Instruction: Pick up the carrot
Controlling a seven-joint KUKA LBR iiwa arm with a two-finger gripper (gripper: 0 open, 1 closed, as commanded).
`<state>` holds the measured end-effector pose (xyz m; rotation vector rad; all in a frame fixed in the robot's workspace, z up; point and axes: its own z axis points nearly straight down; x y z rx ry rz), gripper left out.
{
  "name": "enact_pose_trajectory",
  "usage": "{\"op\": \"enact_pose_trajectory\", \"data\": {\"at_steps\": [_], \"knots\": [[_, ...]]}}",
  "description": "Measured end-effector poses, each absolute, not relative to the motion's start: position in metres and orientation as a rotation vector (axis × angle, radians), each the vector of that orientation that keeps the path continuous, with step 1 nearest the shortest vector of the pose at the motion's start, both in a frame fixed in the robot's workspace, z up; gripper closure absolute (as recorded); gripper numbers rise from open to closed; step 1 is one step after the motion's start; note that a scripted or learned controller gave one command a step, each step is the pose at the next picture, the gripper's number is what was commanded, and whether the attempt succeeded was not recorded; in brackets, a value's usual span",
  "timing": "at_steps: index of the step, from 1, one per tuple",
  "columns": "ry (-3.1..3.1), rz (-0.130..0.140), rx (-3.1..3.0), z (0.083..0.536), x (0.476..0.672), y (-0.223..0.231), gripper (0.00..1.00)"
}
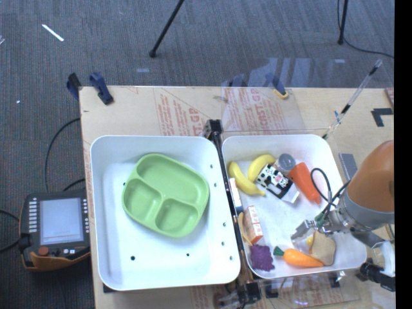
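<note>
While jaws (309,227) look parted, two carrots (302,258) (305,180), two bananas (243,180), two bins (103,172).

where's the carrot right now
The carrot lies near the right bin's front edge, beside the purple grapes, just below the gripper.
</note>
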<state>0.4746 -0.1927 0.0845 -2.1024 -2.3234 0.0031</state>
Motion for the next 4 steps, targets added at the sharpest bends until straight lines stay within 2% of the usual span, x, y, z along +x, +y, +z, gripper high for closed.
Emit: {"op": "enact_pose_trajectory", "data": {"at_steps": [1,2,3,4], "knots": [[-2.309,0.0,-2.112,0.092,0.475,-0.194,1.0],[-2.307,0.001,-2.113,0.092,0.474,-0.194,0.0],[-2.308,0.001,-2.119,0.084,0.526,-0.166,0.0],[-2.509,0.002,-1.874,0.084,0.475,-0.171,0.0]]}}
